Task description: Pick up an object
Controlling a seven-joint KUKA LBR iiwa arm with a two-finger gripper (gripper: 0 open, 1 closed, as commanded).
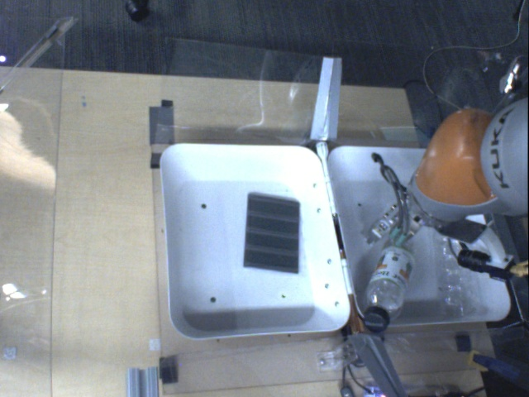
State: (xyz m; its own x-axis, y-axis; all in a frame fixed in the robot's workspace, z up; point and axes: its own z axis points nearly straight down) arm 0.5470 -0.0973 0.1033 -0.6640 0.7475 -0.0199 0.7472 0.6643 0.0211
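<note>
Gripper [395, 228] low in right bin [355, 180], just above clear bottle [388, 279]; can't tell finger state or any hold. Bottle lies along bin's left wall, black cap toward near edge. Dark ribbed block [272, 232] flat mid left bin [186, 222].

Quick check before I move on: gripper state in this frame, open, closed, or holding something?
Gripper: cannot be told. It sits low in the right bin, just above the clear bottle, which lies on the bin floor.
</note>
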